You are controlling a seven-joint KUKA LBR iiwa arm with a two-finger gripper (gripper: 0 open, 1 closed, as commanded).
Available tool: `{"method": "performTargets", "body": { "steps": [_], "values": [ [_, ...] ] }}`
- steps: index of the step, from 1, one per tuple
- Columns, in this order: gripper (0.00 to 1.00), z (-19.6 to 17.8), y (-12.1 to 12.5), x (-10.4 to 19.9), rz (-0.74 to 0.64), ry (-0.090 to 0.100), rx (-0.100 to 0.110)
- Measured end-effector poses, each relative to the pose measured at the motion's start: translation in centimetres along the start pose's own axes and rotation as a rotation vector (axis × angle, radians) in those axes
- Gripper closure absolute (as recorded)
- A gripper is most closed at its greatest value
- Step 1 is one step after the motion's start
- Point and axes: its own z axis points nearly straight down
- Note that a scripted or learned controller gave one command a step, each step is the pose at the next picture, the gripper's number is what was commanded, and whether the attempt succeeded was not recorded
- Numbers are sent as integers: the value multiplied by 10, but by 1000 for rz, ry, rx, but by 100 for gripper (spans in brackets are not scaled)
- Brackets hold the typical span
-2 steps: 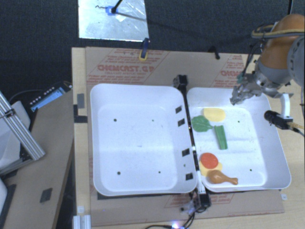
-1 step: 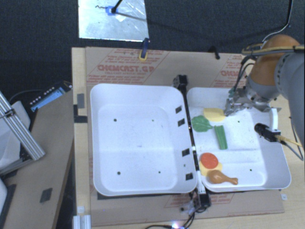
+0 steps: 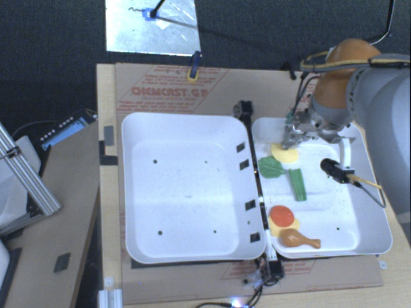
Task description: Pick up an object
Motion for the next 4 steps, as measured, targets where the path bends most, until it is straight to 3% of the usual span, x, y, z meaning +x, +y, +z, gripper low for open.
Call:
{"method": "performTargets", "body": {
  "steps": [1,2,3,4],
  "values": [
    [100,-169,1,0,4,-4,-13],
    [100,-113,-10,47,1,1,6],
    [100,-99,0,65,2,-1,3],
    [100,-93,-42,10,12,-2,5]
  ]
}}
